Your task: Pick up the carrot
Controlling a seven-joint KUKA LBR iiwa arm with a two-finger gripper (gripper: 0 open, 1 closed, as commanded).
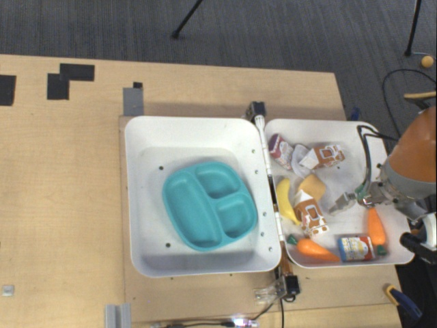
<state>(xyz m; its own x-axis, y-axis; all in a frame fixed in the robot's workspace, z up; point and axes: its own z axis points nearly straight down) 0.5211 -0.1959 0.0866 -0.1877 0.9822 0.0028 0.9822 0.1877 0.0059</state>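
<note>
Now my gripper [351, 198] hangs open and empty; the carrot [375, 227] lies just beside it, long axis nearly upright.

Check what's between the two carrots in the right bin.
Camera view: a small can lying on its side sits between the carrot along the front wall and the upright-pointing carrot.

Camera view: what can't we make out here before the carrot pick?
- Gripper: too small and washed out against the white right bin to tell how it stands.
- Arm: cut off by the right edge.
- Two orange carrot-like items and: can't tell which is the target.
- Can and packets: labels too small to read.
- Banana: partly behind the bin divider.
</note>
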